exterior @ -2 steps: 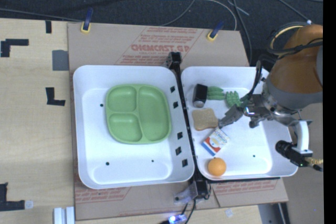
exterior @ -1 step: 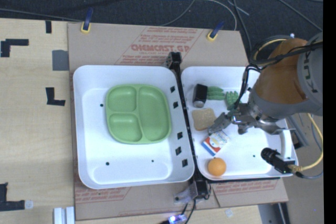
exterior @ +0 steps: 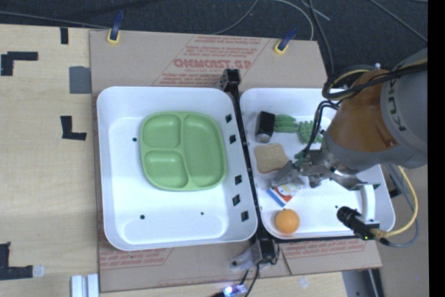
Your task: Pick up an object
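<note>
the left bin (exterior: 118, 170) holds a green divided plate (exterior: 183, 151), lying flat. in the right bin (exterior: 316, 227) lie a black and green brush (exterior: 281, 125), a tan slice (exterior: 271, 158) and an orange ball (exterior: 286, 221) near the front wall. the gripper (exterior: 293, 176) is low over a small red, white and blue item (exterior: 281, 193) just beside the slice; i cannot tell how it is set or if it grips anything.

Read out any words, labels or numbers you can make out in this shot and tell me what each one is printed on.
"CHEMCAST GP": red repeating print on the brown cardboard sheet under the two shallow white bins; it reads upside down, and the exact letters are uncertain.
Smaller red lines around it on the same sheet: too blurred to read.
Small red, white and blue packet in the right bin: print too small to read.
</note>
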`<action>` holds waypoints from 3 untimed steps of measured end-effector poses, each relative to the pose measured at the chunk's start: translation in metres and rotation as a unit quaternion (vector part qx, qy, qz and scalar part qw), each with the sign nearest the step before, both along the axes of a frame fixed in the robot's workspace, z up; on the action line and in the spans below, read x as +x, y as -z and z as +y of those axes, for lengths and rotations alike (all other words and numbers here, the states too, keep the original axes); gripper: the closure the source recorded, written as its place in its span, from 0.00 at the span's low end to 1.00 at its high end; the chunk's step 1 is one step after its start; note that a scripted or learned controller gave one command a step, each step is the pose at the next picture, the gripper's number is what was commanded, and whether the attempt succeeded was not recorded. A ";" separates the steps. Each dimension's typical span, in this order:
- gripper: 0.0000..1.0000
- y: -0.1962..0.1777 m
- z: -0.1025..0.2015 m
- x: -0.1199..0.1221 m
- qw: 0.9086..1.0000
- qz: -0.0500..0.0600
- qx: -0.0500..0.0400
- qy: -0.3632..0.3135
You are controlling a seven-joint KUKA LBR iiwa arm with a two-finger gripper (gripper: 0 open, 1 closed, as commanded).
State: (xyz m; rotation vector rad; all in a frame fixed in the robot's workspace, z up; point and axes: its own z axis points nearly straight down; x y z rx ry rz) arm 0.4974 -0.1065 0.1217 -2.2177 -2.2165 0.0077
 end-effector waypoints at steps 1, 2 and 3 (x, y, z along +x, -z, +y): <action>1.00 -0.013 0.001 0.001 1.000 -0.002 0.000 -0.001; 1.00 -0.056 0.006 0.006 1.000 -0.004 0.000 -0.001; 1.00 -0.098 0.008 0.005 1.000 -0.005 -0.001 -0.001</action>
